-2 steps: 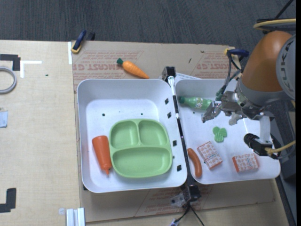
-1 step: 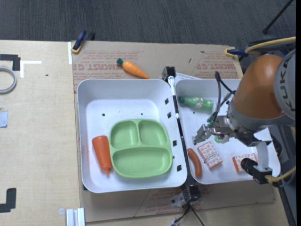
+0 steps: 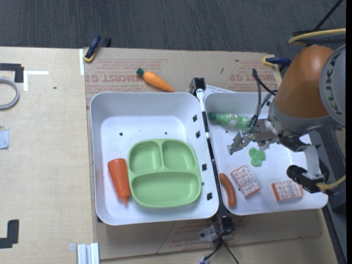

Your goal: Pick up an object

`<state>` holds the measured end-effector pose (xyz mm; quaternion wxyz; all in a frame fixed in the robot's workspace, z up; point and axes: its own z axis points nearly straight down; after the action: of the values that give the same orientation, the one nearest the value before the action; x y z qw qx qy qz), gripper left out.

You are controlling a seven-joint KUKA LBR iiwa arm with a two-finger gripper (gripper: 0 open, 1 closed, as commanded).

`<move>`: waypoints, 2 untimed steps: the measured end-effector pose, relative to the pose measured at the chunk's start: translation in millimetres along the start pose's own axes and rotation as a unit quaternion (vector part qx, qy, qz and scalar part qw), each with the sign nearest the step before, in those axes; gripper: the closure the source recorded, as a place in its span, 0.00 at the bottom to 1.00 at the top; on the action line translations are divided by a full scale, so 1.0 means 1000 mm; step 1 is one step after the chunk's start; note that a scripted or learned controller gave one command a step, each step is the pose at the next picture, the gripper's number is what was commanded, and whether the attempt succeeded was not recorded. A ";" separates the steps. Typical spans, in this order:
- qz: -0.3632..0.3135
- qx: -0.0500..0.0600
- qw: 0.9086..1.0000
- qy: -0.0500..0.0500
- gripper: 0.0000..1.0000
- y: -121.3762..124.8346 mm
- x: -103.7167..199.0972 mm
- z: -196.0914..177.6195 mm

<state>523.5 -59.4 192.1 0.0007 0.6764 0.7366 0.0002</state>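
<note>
- My gripper [image 3: 240, 143] hangs over the right bin [image 3: 308, 205]; I cannot tell its state.
- A green bottle [image 3: 229, 119] lies just behind it, a green toy [image 3: 257, 157] just beside it.
- A sausage [image 3: 228, 190] and two small boxes [image 3: 245, 181] [image 3: 286, 190] lie nearer the front.
- The left bin [image 3: 104, 164] bears a green divided plate [image 3: 164, 172] and an orange bottle [image 3: 119, 179].

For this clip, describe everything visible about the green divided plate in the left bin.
The green divided plate is a pale green, smooth, plastic-looking tray with rounded corners and three compartments: two small ones on the far side, one wide one nearer the camera. It lies flat, right way up, in the left bin, toward its near side. An orange bottle-like object lies along its left edge, close or touching.
</note>
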 end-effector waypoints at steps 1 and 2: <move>-0.117 0.001 0.993 0.001 0.00 -0.049 -0.037 0.085; -0.345 -0.001 0.939 0.000 0.00 -0.021 -0.043 0.100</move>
<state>506.3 -104.0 92.4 0.0012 0.3808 0.9247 0.0003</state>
